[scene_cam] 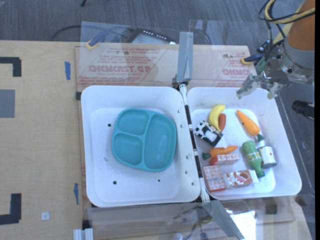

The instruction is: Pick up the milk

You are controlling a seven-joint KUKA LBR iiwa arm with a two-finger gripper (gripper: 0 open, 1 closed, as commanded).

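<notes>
Arm enters from the view's right edge, upper corner; orange band and grey wrist visible, yellow and black cabling looped above it. Pincer [258,87] sits at the wrist's lower left, pointing down and left. Its two fingers are spread apart, nothing between them.

A blue plate [145,139] with three parts sits in the left bin [95,104]. In the right bin [285,134] lie a yellow banana [215,115], an orange carrot [248,122], a green bottle [252,157] and a small can [268,156].
</notes>
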